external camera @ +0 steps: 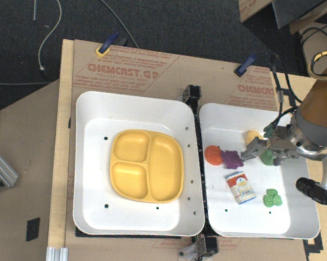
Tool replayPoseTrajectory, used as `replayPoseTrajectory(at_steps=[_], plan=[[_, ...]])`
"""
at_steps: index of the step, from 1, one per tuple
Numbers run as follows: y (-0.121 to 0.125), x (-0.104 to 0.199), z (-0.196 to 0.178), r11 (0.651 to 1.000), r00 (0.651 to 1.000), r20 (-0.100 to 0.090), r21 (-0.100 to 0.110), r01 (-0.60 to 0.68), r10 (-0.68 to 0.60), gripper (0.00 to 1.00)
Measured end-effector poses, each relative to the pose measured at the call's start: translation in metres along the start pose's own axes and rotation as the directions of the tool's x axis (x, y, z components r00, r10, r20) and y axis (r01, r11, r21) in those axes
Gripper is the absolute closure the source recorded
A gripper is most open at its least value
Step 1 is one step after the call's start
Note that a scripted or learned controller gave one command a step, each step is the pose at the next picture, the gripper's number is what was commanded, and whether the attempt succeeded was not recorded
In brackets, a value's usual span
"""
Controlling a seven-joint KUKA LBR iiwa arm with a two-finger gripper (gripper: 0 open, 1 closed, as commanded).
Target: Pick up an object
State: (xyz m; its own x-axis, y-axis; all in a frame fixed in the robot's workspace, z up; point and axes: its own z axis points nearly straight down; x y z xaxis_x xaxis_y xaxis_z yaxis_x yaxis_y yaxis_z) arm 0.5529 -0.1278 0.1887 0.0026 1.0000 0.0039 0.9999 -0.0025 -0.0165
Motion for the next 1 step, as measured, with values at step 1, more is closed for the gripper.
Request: replayPoseTrajectory(at_steps=[1], plan=[[0.0031, 0.0004, -0.0077, 1.000, 1.000, 0.002, -0.015, 0.003, -0.003, 0.00]])
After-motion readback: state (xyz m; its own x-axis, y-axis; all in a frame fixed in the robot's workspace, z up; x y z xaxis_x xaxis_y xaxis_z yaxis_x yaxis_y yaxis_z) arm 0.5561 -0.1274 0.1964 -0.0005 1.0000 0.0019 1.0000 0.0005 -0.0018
